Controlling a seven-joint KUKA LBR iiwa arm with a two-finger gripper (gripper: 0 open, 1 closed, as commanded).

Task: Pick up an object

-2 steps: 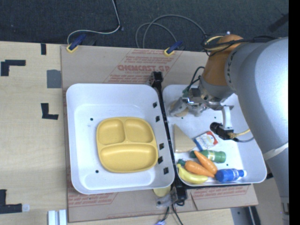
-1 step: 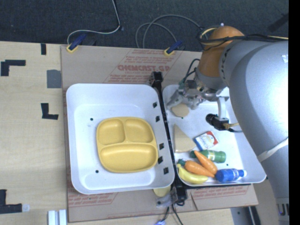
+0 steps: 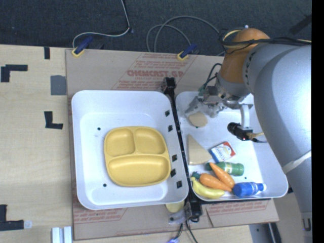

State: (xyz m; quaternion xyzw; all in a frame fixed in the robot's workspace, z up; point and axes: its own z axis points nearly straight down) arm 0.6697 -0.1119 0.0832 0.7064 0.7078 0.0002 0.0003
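Over the far end of the right white bin, the grey arm bends down from the right, its claw spread open just above a round tan cookie-like piece lying on the bin floor.

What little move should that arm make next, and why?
Probably lower straight down a little. The pincer hangs just above the round beige piece at the far end of the right bin, nothing visibly between its fingers, so descending would put it around that piece.
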